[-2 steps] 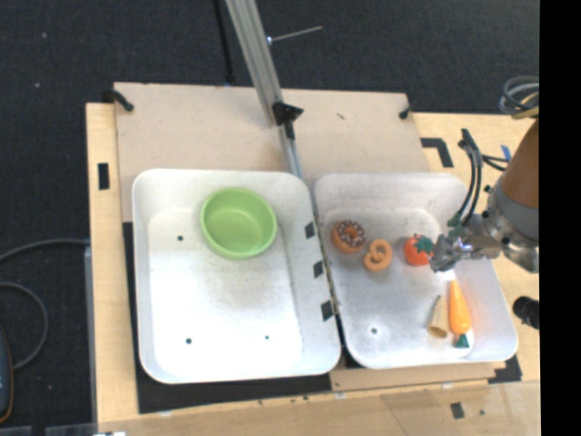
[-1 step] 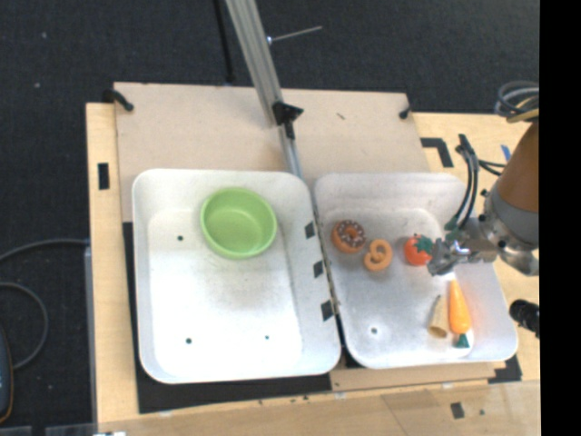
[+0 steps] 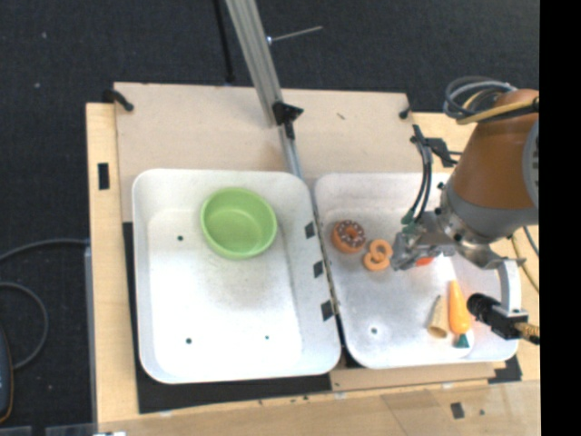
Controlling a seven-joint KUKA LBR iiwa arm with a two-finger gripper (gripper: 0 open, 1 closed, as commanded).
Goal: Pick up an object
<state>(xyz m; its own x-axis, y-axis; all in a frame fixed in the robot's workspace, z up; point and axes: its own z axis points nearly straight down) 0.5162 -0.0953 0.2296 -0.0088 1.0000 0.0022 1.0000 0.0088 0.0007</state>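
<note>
Orange ring [image 3: 378, 255] in right bin [image 3: 363, 198] — tool [image 3: 406, 251] just beside it

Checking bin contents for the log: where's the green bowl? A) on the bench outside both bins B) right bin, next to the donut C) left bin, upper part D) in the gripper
C: the green bowl sits alone in the upper part of the left bin, while the gripper is over the right bin beside the orange ring.
</note>
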